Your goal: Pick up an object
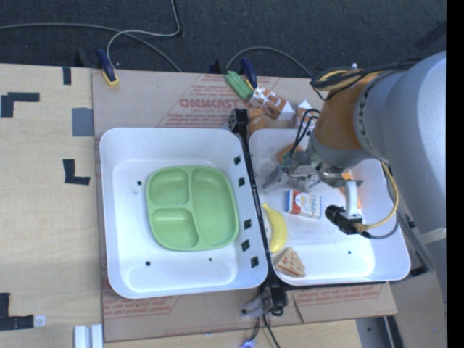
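My gripper [291, 174] is down in the upper left part of the right bin [377, 267], just above a small white box with red and blue print [303, 204]. A yellow banana-like piece [276, 228] lies against the bin's left wall. A tan sandwich wedge [291, 264] sits near the front left corner. The wrist hides whatever lies directly under it.
The left bin [123, 158] holds a green divided plate [193, 207]. A divider with black clips [249, 194] runs between the bins. Behind the right bin lie a green clamp [239, 85] and a brown object [267, 106]. The grey arm [406, 122] covers the right bin's far right side.
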You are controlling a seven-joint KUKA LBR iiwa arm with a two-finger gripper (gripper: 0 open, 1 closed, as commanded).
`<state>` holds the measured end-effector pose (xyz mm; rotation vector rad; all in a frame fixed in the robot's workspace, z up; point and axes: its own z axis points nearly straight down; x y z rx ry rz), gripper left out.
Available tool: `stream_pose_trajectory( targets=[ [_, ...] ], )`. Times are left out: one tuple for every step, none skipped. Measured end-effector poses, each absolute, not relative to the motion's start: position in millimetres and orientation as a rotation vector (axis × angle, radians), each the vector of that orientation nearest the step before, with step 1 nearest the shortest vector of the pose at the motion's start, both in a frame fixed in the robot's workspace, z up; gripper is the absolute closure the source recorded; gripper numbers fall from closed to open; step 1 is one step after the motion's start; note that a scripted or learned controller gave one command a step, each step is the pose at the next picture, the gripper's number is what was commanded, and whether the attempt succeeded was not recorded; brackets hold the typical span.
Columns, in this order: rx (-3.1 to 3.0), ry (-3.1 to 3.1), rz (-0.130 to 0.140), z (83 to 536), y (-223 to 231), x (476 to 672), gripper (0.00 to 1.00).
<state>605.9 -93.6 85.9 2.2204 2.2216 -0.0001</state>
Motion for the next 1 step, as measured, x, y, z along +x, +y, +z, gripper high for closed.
stream_pose_trajectory(
  targets=[
    [2.217,2.222,0.002,85.4,-103.6,660.4,0.00]
  ],
)
